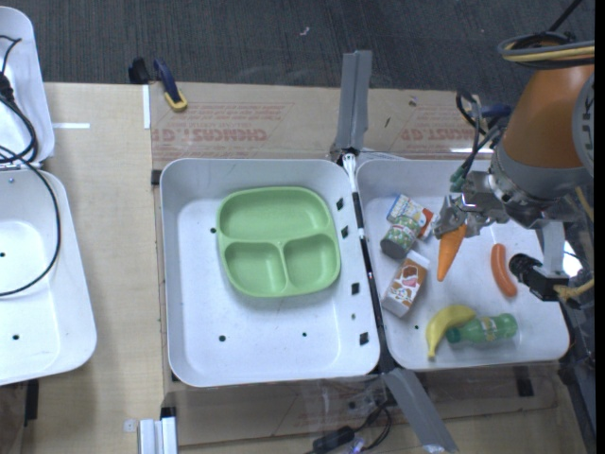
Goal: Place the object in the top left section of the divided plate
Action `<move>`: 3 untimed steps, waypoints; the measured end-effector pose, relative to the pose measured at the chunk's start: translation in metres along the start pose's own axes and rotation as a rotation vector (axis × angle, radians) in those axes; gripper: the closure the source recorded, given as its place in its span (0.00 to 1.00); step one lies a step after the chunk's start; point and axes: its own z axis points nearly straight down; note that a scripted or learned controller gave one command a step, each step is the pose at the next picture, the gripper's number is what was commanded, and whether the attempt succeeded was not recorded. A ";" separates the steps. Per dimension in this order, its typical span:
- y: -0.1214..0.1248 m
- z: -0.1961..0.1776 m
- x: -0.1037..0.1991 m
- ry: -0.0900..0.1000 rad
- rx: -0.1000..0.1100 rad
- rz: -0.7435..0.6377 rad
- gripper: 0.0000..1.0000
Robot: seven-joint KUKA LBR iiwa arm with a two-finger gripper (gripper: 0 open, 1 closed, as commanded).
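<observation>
A light green divided plate [223,244] lies in the left bin [189,329]. It has one wide section at the far side and two smaller ones at the near side, all bare. My gripper [457,216] hangs over the right bin [548,348], right at the thick upper end of an orange carrot [448,252]. The carrot slants down to the left, with its tip near a small carton. The wrist hides how the gripper meets the carrot.
Also in the right bin are a green-and-white carton [408,211], a grey block [397,244], a brown-and-white carton [405,287], an orange sausage [503,270], a banana [442,324] and a green bottle [484,330]. A grey divider post [354,102] stands between the bins.
</observation>
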 end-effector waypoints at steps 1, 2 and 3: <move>-0.005 0.020 0.081 0.000 0.002 -0.012 1.00; -0.012 -0.020 0.096 -0.001 0.000 0.040 1.00; -0.027 0.020 0.160 -0.001 0.002 0.074 1.00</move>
